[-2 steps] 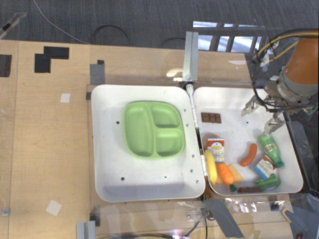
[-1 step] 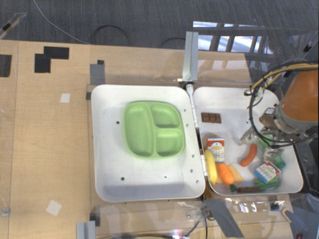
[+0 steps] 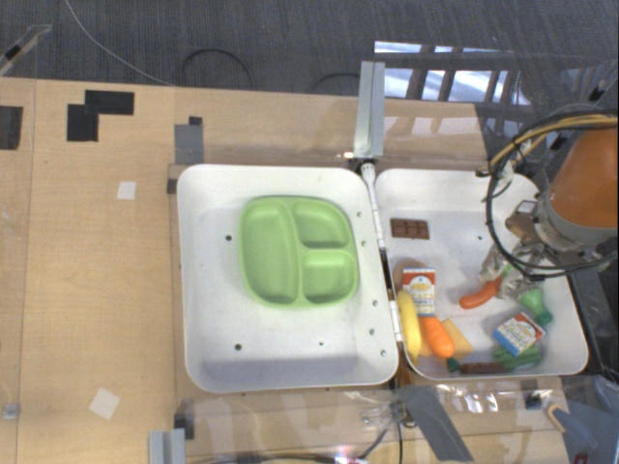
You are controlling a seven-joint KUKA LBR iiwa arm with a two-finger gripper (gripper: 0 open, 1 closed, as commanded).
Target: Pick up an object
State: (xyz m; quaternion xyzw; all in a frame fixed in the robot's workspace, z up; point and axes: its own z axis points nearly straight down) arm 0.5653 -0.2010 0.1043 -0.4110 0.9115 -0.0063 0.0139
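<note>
Over the right bin (image 3: 571, 361) our pincer (image 3: 510, 276) hovers beside the red sausage (image 3: 481, 296); we cannot tell its state. Crowded neighbours like the green piece (image 3: 535, 304) could deflect us, spoiling the grasp.

The wooden bench (image 3: 87, 288) holds two white bins side by side. The left bin (image 3: 208, 346) and the right bin (image 3: 435, 196) touch in the middle. Black squares (image 3: 97, 112) sit near the bench's far left corner. Small white squares (image 3: 127, 190) lie on the left side.
</note>
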